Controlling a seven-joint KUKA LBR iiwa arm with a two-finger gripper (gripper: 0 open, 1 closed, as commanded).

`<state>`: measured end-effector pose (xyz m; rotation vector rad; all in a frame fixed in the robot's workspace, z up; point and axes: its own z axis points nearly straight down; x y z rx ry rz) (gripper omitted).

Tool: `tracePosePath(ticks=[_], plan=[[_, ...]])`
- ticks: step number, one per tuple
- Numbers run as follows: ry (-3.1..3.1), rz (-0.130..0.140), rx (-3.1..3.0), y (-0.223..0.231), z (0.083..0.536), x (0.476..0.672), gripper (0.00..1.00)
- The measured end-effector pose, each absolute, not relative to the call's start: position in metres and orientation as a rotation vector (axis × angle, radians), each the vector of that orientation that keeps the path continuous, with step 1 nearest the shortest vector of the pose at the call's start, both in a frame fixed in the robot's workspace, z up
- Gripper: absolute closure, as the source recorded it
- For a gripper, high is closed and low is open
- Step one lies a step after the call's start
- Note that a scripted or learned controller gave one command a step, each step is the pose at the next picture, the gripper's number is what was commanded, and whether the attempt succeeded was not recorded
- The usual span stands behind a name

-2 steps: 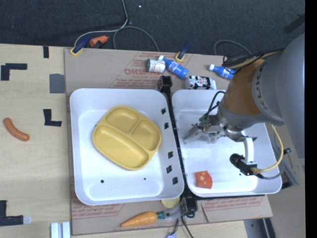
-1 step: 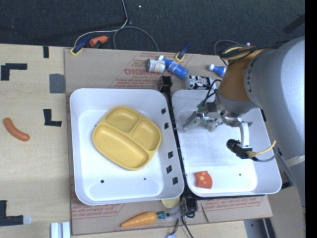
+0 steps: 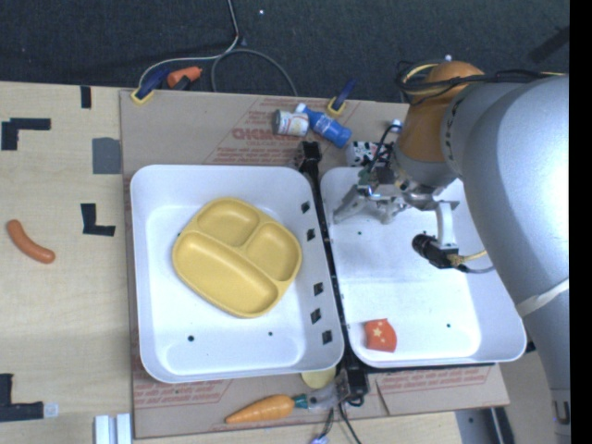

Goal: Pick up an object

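**binwatcher:** Two white bins side by side on cardboard. Spotted the gripper (image 3: 369,215) low over the far left corner of the right bin (image 3: 462,340), prongs spread apart, nothing between them. Saw a small red chunk (image 3: 380,335) lying at the near edge of that same bin, well apart from the gripper.

**kuka_fan:** Any readable labels?

**binwatcher:** Hardly. Found red print on the cardboard (image 3: 242,133) beyond the left bin (image 3: 148,248), but couldn't read it. More red print along the near edge, too small to make out. Noticed a white and blue bottle (image 3: 314,123) lying on its side up there, label blurred as well.

**kuka_fan:** And in the left bin?

**binwatcher:** Just a yellow divided plate (image 3: 236,257) with three compartments, sitting flat near the middle.

**kuka_fan:** Anything outside the bins?

**binwatcher:** Plenty. Saw an orange carrot (image 3: 262,409) on the cardboard just in front of the left bin. Also an orange sausage-looking thing (image 3: 30,240) far out left on the bench. Plus an orange and blue clamp (image 3: 166,80) at the far left corner of the cardboard, next to a black cable (image 3: 231,17) trailing off over the dark floor. Couldn't identify a yellowish bit (image 3: 317,377) peeking out under the gap between the bins.
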<state>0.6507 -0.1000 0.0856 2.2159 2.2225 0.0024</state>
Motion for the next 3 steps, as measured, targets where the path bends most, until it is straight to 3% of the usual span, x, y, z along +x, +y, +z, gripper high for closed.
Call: tracePosePath(ticks=[1, 2, 3], plan=[[2.225, -0.007, 2.219, -0.097, 0.085, 0.668, 0.0], [2.22, 0.0, 2.218, -0.097, 0.086, 0.656, 0.0], [2.222, 0.002, 2.219, -0.112, 0.086, 0.669, 0.0]])
